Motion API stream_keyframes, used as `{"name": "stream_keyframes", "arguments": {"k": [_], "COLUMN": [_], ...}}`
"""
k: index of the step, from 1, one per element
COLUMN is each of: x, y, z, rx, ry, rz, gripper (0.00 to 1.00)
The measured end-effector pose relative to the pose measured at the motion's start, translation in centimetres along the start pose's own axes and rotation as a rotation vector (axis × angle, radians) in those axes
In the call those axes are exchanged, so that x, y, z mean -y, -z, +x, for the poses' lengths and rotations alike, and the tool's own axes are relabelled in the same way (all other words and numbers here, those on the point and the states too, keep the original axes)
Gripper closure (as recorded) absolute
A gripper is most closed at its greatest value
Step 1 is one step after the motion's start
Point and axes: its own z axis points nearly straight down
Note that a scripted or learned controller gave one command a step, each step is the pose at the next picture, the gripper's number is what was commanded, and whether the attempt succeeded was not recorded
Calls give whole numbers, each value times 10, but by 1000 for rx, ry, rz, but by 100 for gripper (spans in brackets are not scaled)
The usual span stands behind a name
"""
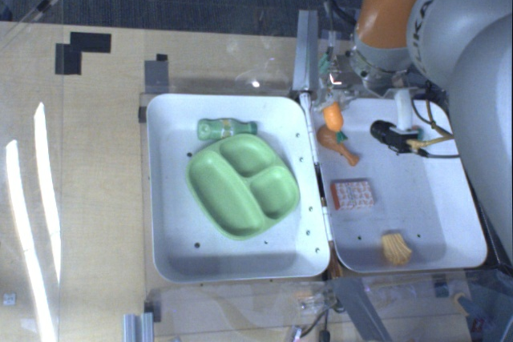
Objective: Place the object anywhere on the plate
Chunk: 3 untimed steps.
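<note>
Taking the green divided plate [243,185] as the landmark, the nearest thing to the camera is a tan, ridged piece like a bread slice [395,248], lying low in the right bin [449,228], well to the right of the plate and nearer the viewer. A little farther back, a red-and-white patterned square packet [353,195] lies just right of the plate, across the wall between the bins. The plate itself sits in the left bin [168,196], all three compartments bare. A green toy bottle [227,127] lies on its side touching the plate's far rim.

Farther still, right of the plate's far corner, a brown drumstick [337,143] lies beside an orange carrot-like piece [333,118], the two touching or nearly so. The gripper [335,92] hangs just above the carrot; whether it is spread, closed or gripping cannot be told.

The likely target is the carrot, not yet on the plate. Its crowding against the drumstick and the bin wall could make a grasp slip or drag both pieces.
</note>
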Motion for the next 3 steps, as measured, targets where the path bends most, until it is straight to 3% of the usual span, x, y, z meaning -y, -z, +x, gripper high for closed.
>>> {"name": "stream_keyframes", "arguments": {"k": [1,2,3], "x": [-10,30,30], "y": [-2,-35,-35], "z": [80,119,118], "rx": [-2,-3,-3], "ry": [182,303,302], "rz": [0,3,3], "gripper": [100,100,0]}}
